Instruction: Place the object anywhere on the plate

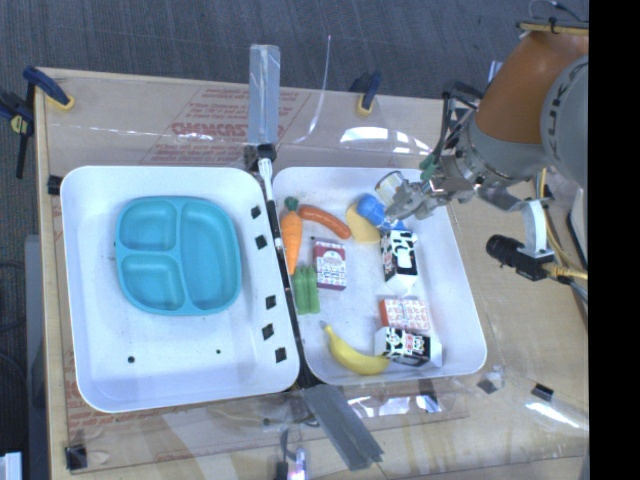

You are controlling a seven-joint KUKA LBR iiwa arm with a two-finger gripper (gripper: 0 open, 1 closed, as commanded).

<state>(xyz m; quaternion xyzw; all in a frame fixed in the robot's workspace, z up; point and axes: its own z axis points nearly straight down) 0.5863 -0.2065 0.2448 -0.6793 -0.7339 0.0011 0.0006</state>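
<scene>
Two bins: blue plate (180, 253) waits in left; gripper (405, 200) low over right bin's toys, hunting pickup; grip state unclear.

The arm (530, 88) is running off the right edge — its upper links cut away. The gripper (405, 200) is blurring, its finger state unreadable, partly covering a blue object (371, 208).

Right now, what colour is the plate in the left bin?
The plate is light blue all over, with three compartments; the camera view shows it clearly from above.
</scene>
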